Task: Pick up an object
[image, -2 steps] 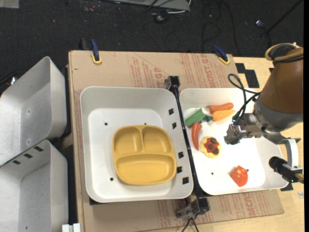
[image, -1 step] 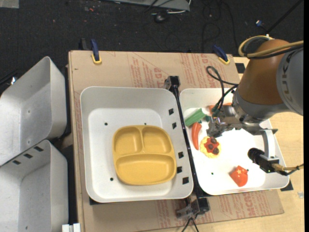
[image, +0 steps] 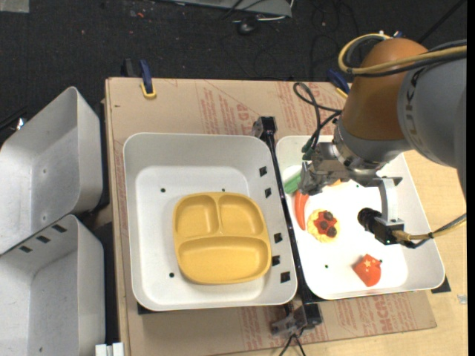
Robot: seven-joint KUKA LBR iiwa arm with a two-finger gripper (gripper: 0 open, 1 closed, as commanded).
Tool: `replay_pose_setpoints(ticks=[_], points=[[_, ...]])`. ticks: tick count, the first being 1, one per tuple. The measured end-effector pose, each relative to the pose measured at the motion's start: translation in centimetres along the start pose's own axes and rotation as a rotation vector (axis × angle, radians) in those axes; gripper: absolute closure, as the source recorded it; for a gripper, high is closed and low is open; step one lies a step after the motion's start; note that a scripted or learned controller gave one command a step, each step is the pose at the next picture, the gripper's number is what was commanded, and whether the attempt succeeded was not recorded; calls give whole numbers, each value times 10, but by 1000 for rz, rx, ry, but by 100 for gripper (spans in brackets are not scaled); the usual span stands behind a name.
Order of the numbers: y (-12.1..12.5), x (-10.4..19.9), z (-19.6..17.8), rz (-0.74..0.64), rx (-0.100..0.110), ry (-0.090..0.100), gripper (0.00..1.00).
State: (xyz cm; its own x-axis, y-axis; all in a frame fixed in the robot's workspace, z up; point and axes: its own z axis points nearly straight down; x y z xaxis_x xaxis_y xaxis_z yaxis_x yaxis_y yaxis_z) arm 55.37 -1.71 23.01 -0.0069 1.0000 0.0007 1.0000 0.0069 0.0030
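Over the right bin (image: 423,273) hangs the grey arm (image: 415,102), its gripper (image: 318,175) low at the bin's left side, whether open or closed I cannot tell; left bin (image: 141,199) holds a yellow divided tray (image: 221,237); in the right bin lie an orange carrot-like piece (image: 300,208), a yellow-red toy (image: 323,225), a red piece (image: 368,270).

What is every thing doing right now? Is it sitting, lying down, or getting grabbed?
Yellow tray: lying flat in the left bin, nothing in its three sections.
Red toy: resting on the right bin floor, near the front, untouched.
Yellow and red toy: resting in the right bin, untouched.
Orange piece: lying along the right bin's left side.
Green piece: lying by the right bin's left wall, partly hidden.
Arm: reaching over the right bin.
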Motion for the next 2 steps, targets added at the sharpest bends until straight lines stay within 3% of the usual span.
replay_pose_setpoints(ticks=[2], points=[[53,108,-6,-1,0,1,100]])
